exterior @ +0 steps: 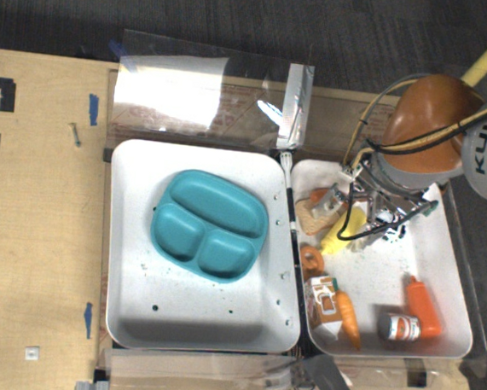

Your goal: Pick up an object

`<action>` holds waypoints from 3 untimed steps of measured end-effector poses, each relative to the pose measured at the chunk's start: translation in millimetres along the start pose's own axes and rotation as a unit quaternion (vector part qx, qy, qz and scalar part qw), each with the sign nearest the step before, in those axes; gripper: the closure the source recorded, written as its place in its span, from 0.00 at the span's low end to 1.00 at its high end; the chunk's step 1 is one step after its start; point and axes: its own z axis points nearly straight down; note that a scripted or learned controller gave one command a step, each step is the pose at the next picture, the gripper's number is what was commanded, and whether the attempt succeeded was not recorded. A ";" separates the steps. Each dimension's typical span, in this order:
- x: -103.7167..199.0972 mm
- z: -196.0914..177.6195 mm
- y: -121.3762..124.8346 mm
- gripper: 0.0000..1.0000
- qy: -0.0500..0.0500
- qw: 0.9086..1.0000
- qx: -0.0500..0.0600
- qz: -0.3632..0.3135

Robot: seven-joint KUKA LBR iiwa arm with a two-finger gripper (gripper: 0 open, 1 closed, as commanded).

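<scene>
Matte white bin (454, 279), glossy teal tray (210, 223)

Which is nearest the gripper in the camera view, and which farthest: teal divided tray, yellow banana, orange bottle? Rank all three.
From the gripper:
1. Yellow banana, just beside it in the right bin.
2. Orange bottle, same bin, toward the front.
3. Teal divided tray, in the left bin.

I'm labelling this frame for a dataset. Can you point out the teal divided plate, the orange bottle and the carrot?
teal divided plate (209, 224): camera view, on the ridge between its compartments.
orange bottle (422, 306): camera view, on the middle of its body.
carrot (348, 317): camera view, midway along its length.
</scene>
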 end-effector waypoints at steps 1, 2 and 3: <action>62.7 -2.2 51.2 0.00 -0.003 0.998 0.002 -0.058; 81.0 -2.7 57.5 0.00 -0.005 1.000 0.003 0.007; 97.4 -1.9 39.4 0.00 -0.004 1.000 0.002 -0.013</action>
